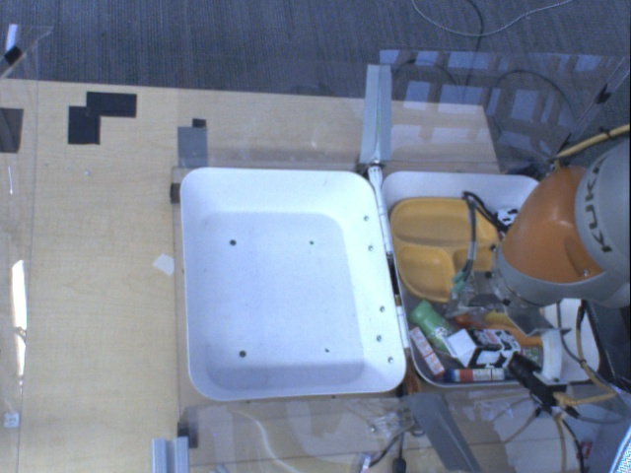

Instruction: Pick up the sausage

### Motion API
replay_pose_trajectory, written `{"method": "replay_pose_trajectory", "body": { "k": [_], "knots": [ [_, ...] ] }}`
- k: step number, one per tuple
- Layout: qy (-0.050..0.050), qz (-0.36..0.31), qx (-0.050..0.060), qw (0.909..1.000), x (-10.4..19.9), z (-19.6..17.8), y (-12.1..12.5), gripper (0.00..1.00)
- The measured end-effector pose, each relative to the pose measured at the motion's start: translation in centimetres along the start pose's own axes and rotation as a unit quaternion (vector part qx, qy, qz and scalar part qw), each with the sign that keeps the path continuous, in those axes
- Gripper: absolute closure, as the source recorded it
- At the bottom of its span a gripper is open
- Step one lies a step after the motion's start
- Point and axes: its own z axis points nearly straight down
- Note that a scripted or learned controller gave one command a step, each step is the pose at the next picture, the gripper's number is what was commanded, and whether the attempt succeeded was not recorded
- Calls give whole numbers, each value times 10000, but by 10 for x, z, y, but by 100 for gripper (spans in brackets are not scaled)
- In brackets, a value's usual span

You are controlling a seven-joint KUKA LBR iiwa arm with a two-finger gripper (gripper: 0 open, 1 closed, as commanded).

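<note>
**Arm low over the right bin**

The grey arm with its orange band reaches in from the right, and its jaws are down among the clutter in the right bin. I cannot tell their state. I cannot pick out the sausage with certainty. Just behind the jaws lies a big yellow object; in front of them a green item and a black-and-white packet. The left bin stands beside, on the desk.

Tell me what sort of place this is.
Probably a robotics lab test cell. A wooden bench bears two white bins fixed by metal brackets, a robot arm reaches into the right bin, and loose cables lie on grey carpet.
</note>
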Motion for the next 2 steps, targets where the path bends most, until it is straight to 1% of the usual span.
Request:
{"method": "replay_pose_trajectory", "body": {
  "k": [1,2],
  "knots": [
    [7,168,120,9998,3,13,47,100],
    [-11,174,74,9998,2,13,49,0]
  ]
}}
